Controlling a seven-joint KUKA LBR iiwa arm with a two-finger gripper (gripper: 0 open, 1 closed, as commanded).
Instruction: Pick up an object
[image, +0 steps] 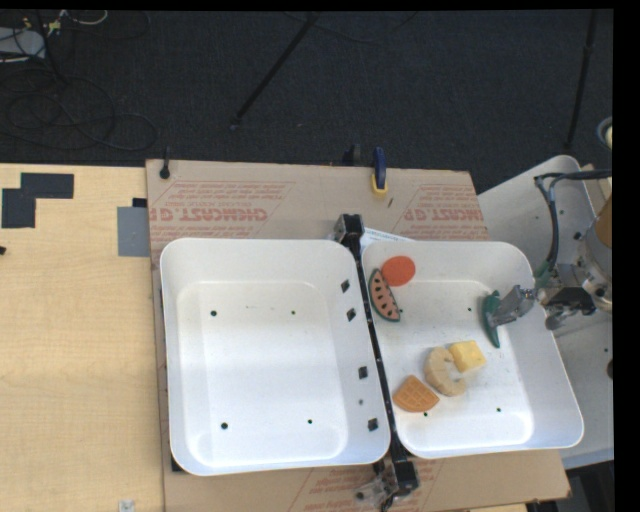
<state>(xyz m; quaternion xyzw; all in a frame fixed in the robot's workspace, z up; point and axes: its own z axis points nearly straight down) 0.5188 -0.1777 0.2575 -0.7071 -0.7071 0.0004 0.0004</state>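
While the claw hangs over the right bin, its finger state indiscernible, the toys lie below-left: watermelon slice, red disc, yellow block, round biscuit, orange wedge.

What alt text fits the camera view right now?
The gripper reaches in from the right over the right bin, which holds a watermelon slice, red disc, yellow block, tan round and orange wedge. The left bin sits beside it.
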